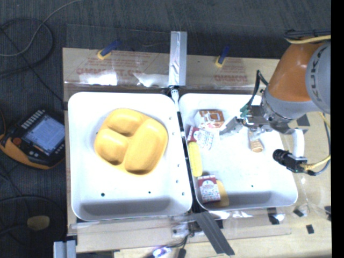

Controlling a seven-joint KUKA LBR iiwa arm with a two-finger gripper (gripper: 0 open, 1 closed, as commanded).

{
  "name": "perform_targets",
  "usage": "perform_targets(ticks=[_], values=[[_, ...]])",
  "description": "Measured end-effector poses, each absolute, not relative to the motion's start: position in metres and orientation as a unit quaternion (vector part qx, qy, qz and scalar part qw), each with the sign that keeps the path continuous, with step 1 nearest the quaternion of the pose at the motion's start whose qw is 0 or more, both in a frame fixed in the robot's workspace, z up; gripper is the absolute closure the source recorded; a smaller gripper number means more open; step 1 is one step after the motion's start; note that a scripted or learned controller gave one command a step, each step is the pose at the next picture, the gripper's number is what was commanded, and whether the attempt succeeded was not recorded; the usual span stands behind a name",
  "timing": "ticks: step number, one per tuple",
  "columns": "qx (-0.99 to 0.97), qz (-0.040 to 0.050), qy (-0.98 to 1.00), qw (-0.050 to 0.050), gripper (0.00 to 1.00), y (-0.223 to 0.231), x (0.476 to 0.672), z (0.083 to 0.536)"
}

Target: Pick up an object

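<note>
My gripper [243, 134] hangs over the middle right of the right bin [269, 181], with the grey and orange arm coming in from the right. Its fingers [231, 127] are spread open above bare bin floor, and nothing is between them. Just to its left lie a brown and red packet [209, 117] and a white printed packet [203, 138]. A yellow banana-shaped piece [194, 158] lies along the bin's left wall. A red box [208, 190] sits at the front left corner.
The left bin [86, 198] holds one large lumpy yellow object [130, 140]. A metal divider [183, 144] runs between the bins. A black cable connector [285, 158] hangs off the arm over the right bin's right edge.
</note>
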State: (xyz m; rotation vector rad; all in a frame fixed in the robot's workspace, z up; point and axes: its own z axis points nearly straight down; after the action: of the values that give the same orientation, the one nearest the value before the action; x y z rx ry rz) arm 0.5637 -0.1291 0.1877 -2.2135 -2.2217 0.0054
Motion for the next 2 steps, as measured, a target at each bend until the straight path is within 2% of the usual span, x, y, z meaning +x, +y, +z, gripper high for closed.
perform_targets(ticks=[1, 2], values=[[-0.72, 0.0027, -0.694, 0.001, 0.0, -0.151, 0.634, 0.09], [-0.714, 0.0249, -0.7, 0.016, 0.0, -0.144, 0.656, 0.089]])
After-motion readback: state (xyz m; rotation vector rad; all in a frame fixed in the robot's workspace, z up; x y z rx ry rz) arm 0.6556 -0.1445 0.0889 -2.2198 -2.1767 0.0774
